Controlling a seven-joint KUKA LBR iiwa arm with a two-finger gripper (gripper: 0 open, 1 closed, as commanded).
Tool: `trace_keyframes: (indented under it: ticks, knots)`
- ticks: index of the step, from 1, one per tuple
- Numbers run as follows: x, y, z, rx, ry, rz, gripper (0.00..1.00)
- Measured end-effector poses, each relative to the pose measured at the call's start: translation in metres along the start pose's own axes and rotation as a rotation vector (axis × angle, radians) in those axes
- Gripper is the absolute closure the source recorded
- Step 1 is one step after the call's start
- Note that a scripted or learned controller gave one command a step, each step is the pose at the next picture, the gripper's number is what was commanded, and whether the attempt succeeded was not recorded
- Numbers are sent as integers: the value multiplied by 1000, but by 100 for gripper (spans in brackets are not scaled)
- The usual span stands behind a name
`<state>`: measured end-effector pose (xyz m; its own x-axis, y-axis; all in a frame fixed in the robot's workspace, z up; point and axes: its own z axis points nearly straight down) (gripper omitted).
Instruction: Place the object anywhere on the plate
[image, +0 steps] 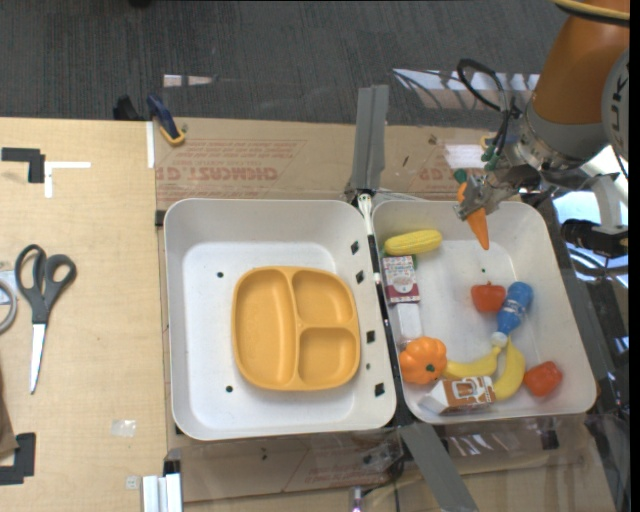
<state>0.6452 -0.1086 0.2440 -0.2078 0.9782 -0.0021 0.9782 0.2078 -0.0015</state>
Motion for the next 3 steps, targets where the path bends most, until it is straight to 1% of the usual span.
trace_keyframes:
  ticks: [1,2,3]
  knots:
    - [64,-46,30,2,2,39,100]
    - [198,-101,53,3,2,-54,100]
    - [197,-101,53,2,2,-53,0]
